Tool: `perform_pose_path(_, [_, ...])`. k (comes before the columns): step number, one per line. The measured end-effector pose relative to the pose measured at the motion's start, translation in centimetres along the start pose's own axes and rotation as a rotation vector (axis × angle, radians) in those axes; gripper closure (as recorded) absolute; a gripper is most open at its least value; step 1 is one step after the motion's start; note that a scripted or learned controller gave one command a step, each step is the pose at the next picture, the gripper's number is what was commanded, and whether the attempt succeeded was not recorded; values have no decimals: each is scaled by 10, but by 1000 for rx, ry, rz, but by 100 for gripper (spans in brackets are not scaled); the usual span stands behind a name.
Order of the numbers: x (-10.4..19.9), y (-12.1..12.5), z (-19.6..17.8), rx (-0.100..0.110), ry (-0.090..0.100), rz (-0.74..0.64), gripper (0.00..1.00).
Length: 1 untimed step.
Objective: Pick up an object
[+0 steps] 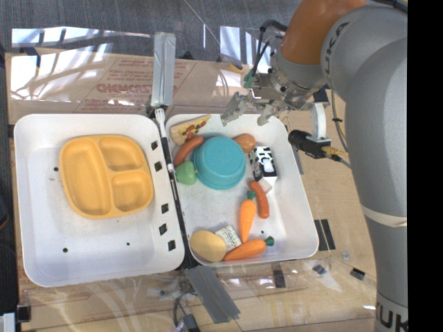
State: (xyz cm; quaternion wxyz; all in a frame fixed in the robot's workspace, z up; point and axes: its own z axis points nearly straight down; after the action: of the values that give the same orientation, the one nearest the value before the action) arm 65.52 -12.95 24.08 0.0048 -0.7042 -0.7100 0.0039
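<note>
— What are you working over?

— A counter (332,206) of pale wood-grain, with a sheet of brown cardboard (124,81) lying flat behind the two white bins. Faded red print runs across the cardboard, but I cannot read it. Past the counter, the floor is dark grey carpet. A grey strip (163,68) runs back from the seam between the bins.

— Any lettering you can read?

— Only "KU" in white on my own grey casing, at the bottom right.

— And the bins?

— Both are shallow, smooth plastic with rounded corners. The left bin (34,206) holds a yellow tray (105,174) with three compartments, matte and softly curved. The right bin (294,213) is crowded: an upturned teal bowl (220,162), a green block (185,173) touching its left side, a sausage (187,150) above that, and a pizza slice (192,126) at the back rim. A small black-and-white box (264,162) sits just right of the bowl, with an orange lump (244,142) behind it. Below lie a small sausage (259,198), two carrots (247,218) (246,249), a patterned cube (228,237) and a pale potato (208,245).

— Your gripper?

— My gripper (250,111) hangs above the back rim of the right bin, fingers spread wide, with nothing between them.
</note>
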Motion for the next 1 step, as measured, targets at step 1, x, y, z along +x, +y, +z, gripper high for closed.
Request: perform_pose_path(1, [-9,-16,106,-18,0,162,0])
